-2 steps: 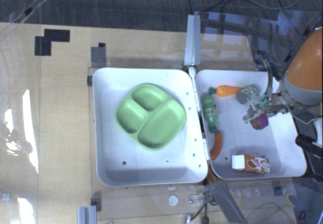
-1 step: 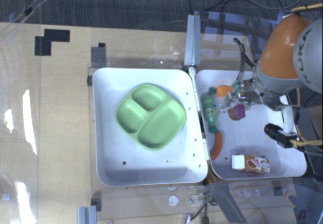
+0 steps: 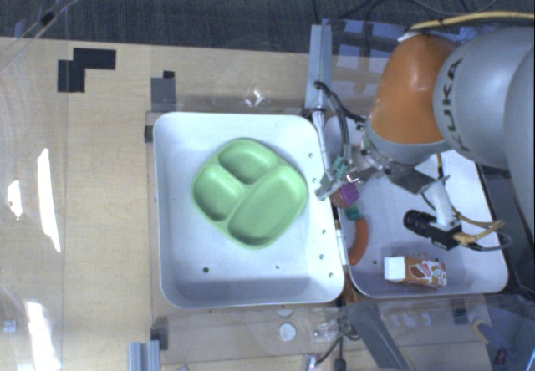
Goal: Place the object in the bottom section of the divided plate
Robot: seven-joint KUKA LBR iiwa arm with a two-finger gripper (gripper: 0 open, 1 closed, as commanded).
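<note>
1. Bench layout. I see two shallow white bins side by side: the left bin (image 3: 180, 277) and the right bin (image 3: 489, 277). Their adjoining walls run down the middle of the camera view.

2. Target. The green divided plate (image 3: 249, 191) lies flat in the left bin, roughly central and turned at a slant. It has two smaller sections on its upper and left sides. One large section, the bottom section (image 3: 266, 209), is on its lower right side, nearest the shared bin wall.

3. Arm. The arm reaches in from the right, and its orange band is above the right bin. The gripper (image 3: 337, 180) is low over the right bin's left edge, just beside the shared wall.

4. Tool state. I cannot tell how wide the gripper stands, because its tip is small and cluttered from this angle.

5. Task object. A small purple object (image 3: 348, 193) is right at the gripper's tip, inside the right bin and apart from the plate. I cannot tell whether it is gripped or merely beside the tool.

6. Other contents of the right bin:
- a small green piece (image 3: 353, 213) just below the purple object
- an orange-red elongated item (image 3: 359, 241) below that, along the left wall
- a carton (image 3: 415, 271) lying near the front wall
</note>
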